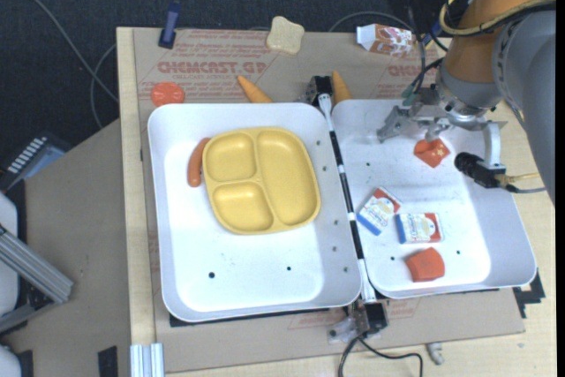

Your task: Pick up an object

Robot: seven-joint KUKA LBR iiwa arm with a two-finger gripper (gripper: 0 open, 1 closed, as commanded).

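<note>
From above, the tabletop carries two shallow white bins side by side. The left bin holds a yellow divided plate, and a small sausage lies just beside the plate's left edge, touching or nearly touching it.

The right bin holds several small things. A red block sits in the bin's upper part, directly under the arm's wrist. Lower down, two small printed packets lie close together: one tilted packet near the bin's left wall and one flatter packet just to its right. Below them rests an orange-red lump.

The grey arm with its orange band reaches in from the right, and the pincer hangs over the upper part of the right bin, just above the red block. How far it is spread, and whether it has the block, cannot be told from this angle.

Behind the bins on the tabletop lie a slice of bread, a carrot, a small carton, a blue clip and an orange disc.
</note>
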